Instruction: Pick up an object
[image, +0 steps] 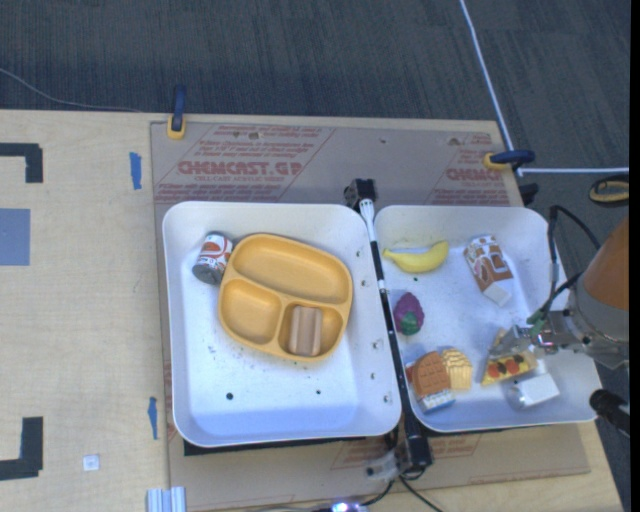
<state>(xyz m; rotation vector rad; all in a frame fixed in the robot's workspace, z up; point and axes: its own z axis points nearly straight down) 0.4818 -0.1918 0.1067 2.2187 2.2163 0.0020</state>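
- nearest us, the sandwich (439, 375) lies at the right bin (455, 425) front.
- the claw (528, 335) sits low over the pizza slice (507, 367); we cannot tell its state.
- we judge a centred, straight descent best, clear of the white block (533, 390).

Bright, even overhead light, soft shadows, mild glare on bins (190, 300); perhaps slightly soft.

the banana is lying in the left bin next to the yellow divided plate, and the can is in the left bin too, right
Not quite. The camera view shows the banana in the right bin, near its top edge, above the purple toy. The can is indeed in the left bin, beside the yellow divided plate.
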